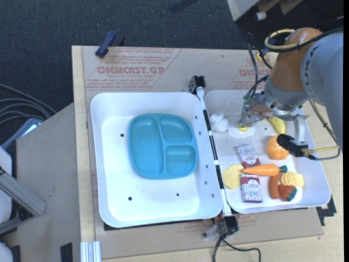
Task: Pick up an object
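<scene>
Left bin (109, 162), glossy white plastic with rounded corners, holds a smooth blue divided tray (162, 145). Right of the tray sits the right bin (322, 192), same plastic, cluttered with toy food. The grey arm (322, 59) comes in further right of the tray. A carrot (263, 170), orange and tapered, lies roughly level, green top pointing away from the tray. The gripper (246, 120) hovers over a small yellow piece (244, 129); finger gap not readable, cannot tell.
</scene>
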Robot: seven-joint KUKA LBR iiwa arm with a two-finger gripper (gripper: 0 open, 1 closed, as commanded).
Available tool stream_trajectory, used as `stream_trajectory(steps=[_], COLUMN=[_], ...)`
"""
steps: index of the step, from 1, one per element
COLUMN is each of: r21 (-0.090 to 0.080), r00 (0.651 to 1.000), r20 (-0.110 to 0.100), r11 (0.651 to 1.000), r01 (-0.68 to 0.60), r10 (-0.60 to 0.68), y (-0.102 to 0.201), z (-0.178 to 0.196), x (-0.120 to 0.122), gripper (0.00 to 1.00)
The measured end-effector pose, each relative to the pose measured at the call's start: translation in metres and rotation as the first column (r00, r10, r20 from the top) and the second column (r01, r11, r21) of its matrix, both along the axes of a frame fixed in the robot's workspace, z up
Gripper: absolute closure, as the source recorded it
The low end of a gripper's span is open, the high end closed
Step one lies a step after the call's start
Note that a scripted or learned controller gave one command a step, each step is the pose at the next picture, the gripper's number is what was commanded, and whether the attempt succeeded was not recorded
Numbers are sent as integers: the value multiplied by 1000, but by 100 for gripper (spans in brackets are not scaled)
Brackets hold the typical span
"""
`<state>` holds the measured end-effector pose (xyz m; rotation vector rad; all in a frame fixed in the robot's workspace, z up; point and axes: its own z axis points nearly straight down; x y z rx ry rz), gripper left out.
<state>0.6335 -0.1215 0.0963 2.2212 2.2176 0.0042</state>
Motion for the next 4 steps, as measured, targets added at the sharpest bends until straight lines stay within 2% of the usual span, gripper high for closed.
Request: stream_trajectory(steps=[1,2,3,4], r21=[0,0,0,0], r00=[1000,1000,1000,1000], r20=[-1,1,0,-3], r11=[1000,1000,1000,1000], r01=[0,0,0,-3], r10=[0,0,0,3], y=[0,0,0,-12], z=[-1,10,9,-11], x=[0,0,0,33], gripper=[0,100,0,0])
